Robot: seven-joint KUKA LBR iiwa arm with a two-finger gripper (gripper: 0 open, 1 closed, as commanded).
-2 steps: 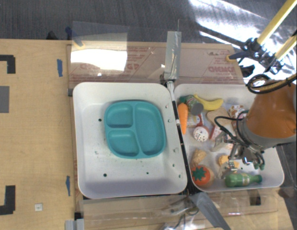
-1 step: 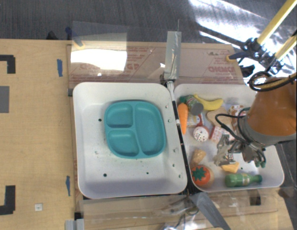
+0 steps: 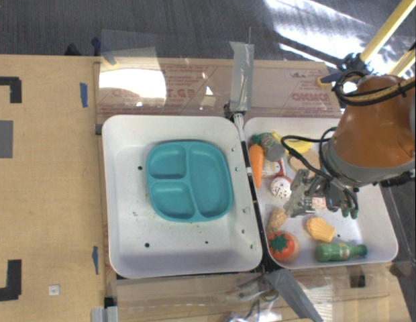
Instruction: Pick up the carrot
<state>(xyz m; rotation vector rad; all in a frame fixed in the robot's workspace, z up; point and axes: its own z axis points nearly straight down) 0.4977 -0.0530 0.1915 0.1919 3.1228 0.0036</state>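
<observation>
The carrot (image 3: 255, 166) is orange with a green leafy top. It lies along the left wall of the right bin (image 3: 384, 241), its tip pointing toward the front. My gripper (image 3: 310, 197) hangs over the middle of that bin, to the right of the carrot and a little nearer the front, apart from it. A small white dotted ball (image 3: 282, 188) sits between the carrot and the gripper. The grey and orange wrist (image 3: 372, 129) hides the back right part of the bin.
A teal divided plate (image 3: 190, 180) lies in the left bin (image 3: 117, 186). Near the front of the right bin are a tan piece (image 3: 277, 218), a red tomato-like toy (image 3: 284, 245), a yellow piece (image 3: 320, 230) and a green bottle (image 3: 339, 251). A yellow item (image 3: 296, 146) lies at the back.
</observation>
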